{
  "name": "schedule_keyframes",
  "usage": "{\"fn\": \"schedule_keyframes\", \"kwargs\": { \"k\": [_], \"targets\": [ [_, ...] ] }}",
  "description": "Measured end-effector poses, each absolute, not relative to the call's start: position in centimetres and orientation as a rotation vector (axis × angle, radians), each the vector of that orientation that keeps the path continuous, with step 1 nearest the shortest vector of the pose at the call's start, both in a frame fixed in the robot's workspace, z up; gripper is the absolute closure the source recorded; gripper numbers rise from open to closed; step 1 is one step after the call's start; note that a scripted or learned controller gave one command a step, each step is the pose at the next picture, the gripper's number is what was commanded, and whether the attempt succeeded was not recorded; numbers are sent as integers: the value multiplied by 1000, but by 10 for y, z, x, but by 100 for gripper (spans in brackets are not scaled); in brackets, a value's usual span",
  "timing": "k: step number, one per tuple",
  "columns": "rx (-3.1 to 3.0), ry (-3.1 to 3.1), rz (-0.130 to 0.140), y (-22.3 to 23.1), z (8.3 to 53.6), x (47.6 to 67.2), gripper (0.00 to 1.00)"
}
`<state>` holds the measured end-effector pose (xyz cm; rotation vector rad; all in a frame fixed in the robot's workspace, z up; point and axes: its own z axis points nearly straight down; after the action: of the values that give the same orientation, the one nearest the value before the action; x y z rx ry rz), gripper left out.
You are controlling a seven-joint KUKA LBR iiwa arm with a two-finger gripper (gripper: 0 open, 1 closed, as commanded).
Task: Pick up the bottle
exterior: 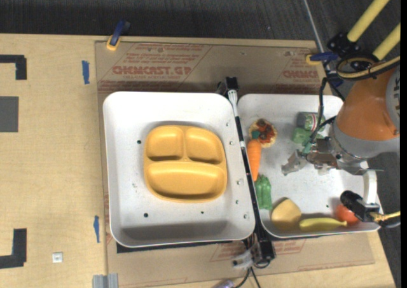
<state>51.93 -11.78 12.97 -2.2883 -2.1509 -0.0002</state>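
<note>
A single fixed camera looks down at a slant from above the table point(51, 153), moderately close, taking in both white bins: left bin point(121, 153), right bin point(286, 185), arm point(365, 115) entering from the right.

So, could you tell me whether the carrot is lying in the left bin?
No, the carrot lies in the right bin, by its left wall.

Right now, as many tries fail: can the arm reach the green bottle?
Probably yes: nothing covers the green bottle, and bare floor of the bin lies between it and the end effector. The bin's wall, the carrot and a yellow lump crowd it, though.
</note>
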Motion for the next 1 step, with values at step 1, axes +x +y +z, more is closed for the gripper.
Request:
{"fn": "schedule_keyframes", "kwargs": {
  "k": [1],
  "targets": [
    [-2443,-1976,-3,-174,86,496,0]
  ]
}}
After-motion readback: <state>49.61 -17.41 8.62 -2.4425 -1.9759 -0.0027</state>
